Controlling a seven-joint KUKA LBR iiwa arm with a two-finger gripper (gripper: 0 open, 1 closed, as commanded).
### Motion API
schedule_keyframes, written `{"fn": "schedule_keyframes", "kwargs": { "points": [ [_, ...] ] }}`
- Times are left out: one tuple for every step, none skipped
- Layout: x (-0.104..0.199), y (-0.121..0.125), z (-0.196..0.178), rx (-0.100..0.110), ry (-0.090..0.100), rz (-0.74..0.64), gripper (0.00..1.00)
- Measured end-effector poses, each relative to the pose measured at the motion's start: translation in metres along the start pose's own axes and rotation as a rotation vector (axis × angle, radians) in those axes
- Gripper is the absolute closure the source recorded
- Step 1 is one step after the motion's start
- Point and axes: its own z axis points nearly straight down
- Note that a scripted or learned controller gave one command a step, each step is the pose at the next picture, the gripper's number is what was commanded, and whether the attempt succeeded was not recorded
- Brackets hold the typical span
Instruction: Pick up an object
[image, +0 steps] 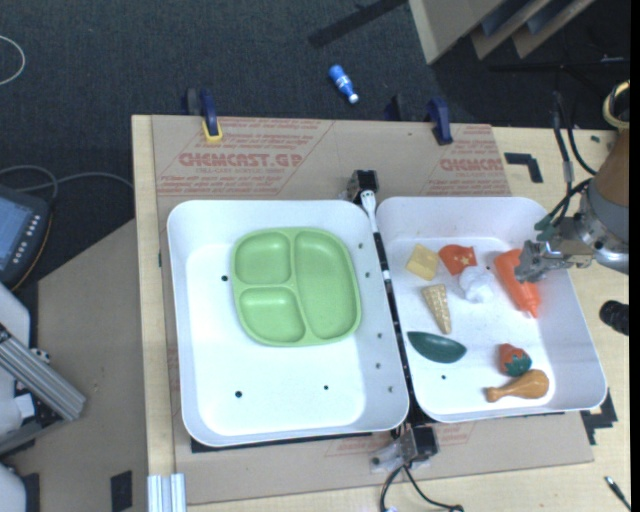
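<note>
At the right edge of the frame you have the arm coming in over the right bin (585, 330), with the gripper (530, 262) low above that bin's upper right part. It sits directly over an orange carrot-shaped toy (520, 288), whose upper end disappears under the metal of the claw. You cannot tell from this view how the claw stands or whether it has the carrot.

In the same bin, left of the carrot, you can see a red tomato-like piece (458, 257) touching a small white object (476, 288). Further left lies a pale yellow cheese-like wedge (422, 262), and just below it a tan cone (437, 306) pointing down the frame. Under the cone rests a dark green leaf-shaped piece (437, 346). Toward the lower right of the bin, a small red and green fruit (513, 358) sits just above a tan drumstick-shaped toy (520, 386).

In the left bin (200, 400) at the centre of the frame you have a light green divided plate (297, 286) with three compartments, lying in the upper half of the bin.

Both bins rest on a cardboard-covered board (160, 250) held by blue clamps (209, 108) along its upper edge. A small blue and white object (343, 83) lies on the dark floor beyond the board.
</note>
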Motion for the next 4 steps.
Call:
{"fn": "schedule_keyframes", "kwargs": {
  "points": [
    [0.0,0.001,-0.023,0.001,0.001,0.0,1.0],
    [0.048,0.012,-0.018,0.007,0.005,-0.005,1.0],
    [0.108,0.018,-0.011,0.009,0.006,-0.006,1.0],
    [0.165,0.026,-0.02,0.004,0.005,-0.006,1.0]
  ]
}}
